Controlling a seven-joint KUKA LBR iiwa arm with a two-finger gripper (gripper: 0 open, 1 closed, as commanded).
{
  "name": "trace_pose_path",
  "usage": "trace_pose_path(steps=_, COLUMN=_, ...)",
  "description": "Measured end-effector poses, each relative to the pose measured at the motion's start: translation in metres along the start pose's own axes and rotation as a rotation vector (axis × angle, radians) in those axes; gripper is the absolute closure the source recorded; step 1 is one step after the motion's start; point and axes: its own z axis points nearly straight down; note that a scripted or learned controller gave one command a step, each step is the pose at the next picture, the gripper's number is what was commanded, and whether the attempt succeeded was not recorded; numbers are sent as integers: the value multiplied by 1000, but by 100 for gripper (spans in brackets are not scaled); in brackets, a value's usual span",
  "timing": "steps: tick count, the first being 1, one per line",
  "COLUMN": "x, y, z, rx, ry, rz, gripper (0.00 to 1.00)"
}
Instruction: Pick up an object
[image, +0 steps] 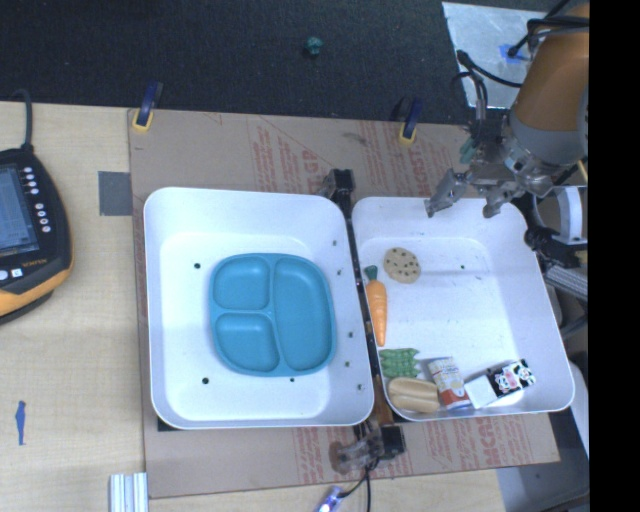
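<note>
The surface (90, 330) is pale wood with a brown cardboard sheet under two shallow white bins set side by side. The left bin (180, 225) holds a blue divided plate (271, 313) with three compartments, lying flat near its middle. The right bin (490, 310) carries the small things. The arm (552, 80), grey with an orange band, reaches in from the right, and its gripper (467, 205) hangs over the far edge of the right bin with its two fingers spread wide apart and nothing between them.

Along the left wall of the right bin lies an orange carrot (376, 311) with a green top, pointing lengthwise. Well apart from the gripper, near the bin's middle, lies a round tan cookie (402, 264) dotted with dark chips. At the near edge sit a tan bread roll (413, 394), just below a green leafy piece (398, 361), then a small can (449, 384) with a red and white label, touching a white carton (505, 383) with black cow spots.

A black and orange teach pendant (25, 230) lies at the surface's left edge.
</note>
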Motion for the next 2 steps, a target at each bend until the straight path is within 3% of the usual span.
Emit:
trace_pose_path(steps=1, x=15, y=-2, z=108, rx=3, ry=-1, rz=-2, gripper=0)
trace_pose_path(steps=2, x=29, y=4, z=132, rx=4, ry=-1, rz=-2, gripper=0)
